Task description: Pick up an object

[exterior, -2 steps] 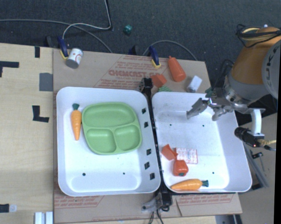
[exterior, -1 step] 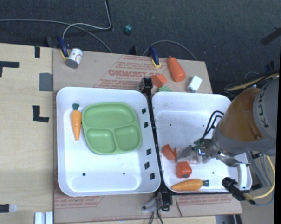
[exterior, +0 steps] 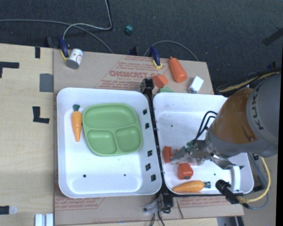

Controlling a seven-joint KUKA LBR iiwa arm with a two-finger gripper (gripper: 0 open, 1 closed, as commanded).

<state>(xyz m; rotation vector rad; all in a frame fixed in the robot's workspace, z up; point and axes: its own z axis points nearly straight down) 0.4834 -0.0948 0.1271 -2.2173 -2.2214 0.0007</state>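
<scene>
Three orange-red items lie in the right bin (exterior: 188, 104), and the gripper (exterior: 179, 155), whose finger state I cannot tell, hangs between two: a red piece (exterior: 166, 154) touching its left side and a red block (exterior: 185, 171) just below.

Arm (exterior: 253, 120) reaching in from the right, orange band sitting just above the wrist, wrist tilting down and leftward. Gripper (exterior: 181, 155) pointing left at the arm's low end, fingers too blurred to read.
</scene>
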